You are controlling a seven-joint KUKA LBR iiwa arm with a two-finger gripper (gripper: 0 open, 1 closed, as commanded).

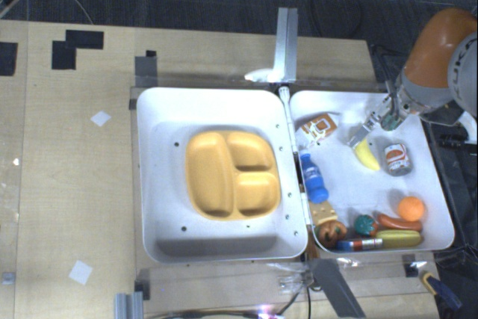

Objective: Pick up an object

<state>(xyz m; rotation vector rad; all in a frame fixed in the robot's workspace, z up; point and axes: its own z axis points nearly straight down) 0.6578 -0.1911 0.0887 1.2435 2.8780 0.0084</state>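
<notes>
The right bin (433, 183) holds several small things. My gripper (364, 128) hangs low over its upper middle, just above a small yellow banana-shaped piece (366, 155). A silver can with a red label (396, 158) lies to the right of that piece. A brown snack packet (317, 127) sits to the gripper's left. A blue bottle (313, 181) lies along the bin's left wall. Nothing is visibly held.
The left bin (160, 123) carries a yellow divided tray (231, 174). Along the right bin's front edge lie an orange ball (411, 208), a teal ball (364, 224), a long yellow piece (397, 238), a marker (351, 243) and a brown toy (327, 218). A metal post (287, 45) stands behind the bins.
</notes>
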